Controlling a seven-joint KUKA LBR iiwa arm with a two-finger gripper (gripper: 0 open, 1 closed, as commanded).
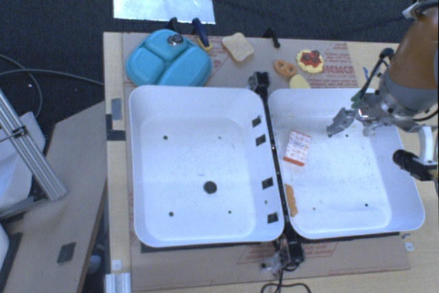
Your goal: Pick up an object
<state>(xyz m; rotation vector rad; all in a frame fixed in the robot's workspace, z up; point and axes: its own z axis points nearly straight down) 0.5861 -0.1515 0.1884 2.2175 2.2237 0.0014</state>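
A small red-and-white packet [297, 147] lies flat in the right bin [405, 216], close to its left wall. An orange stick-shaped piece [291, 200] rests against that same wall, nearer the front. A small dark round object [210, 186] sits on the floor of the left bin [147, 147]. My gripper [355, 125] hangs over the back of the right bin, to the right of the packet and apart from it. It is open, with nothing between its fingers [338, 125].
Behind the bins lie a blue lidded dish [168, 60], a toast slice [238, 47], an orange ring piece [285, 67], a small toy pizza [310, 60] and a yellow piece [299, 81]. A black divider [271, 161] runs between the bins.
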